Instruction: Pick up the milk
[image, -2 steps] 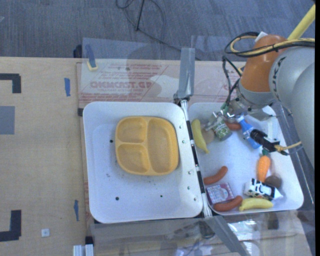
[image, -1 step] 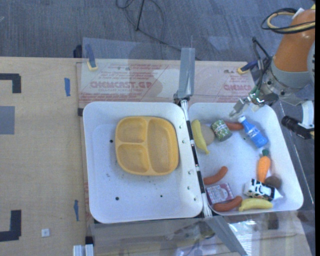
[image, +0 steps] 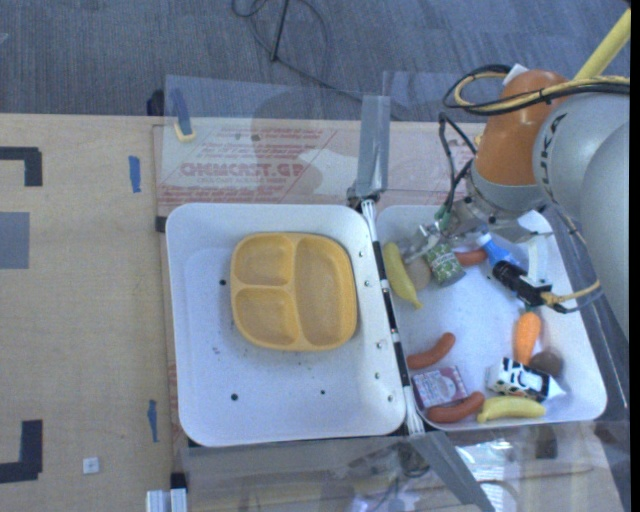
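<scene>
We see our arm as a bulky, rounded grey casing with a glossy orange band above the wrist. Black cables and a yellow hose loop around the band. Below it sits a grey collar, then our gripper, a small cluster of metal and dark parts.

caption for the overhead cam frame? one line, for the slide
KUKA gripper low over the right bin's far end, milk carton lying near the front by a banana; yellow tray in left bin.
</scene>
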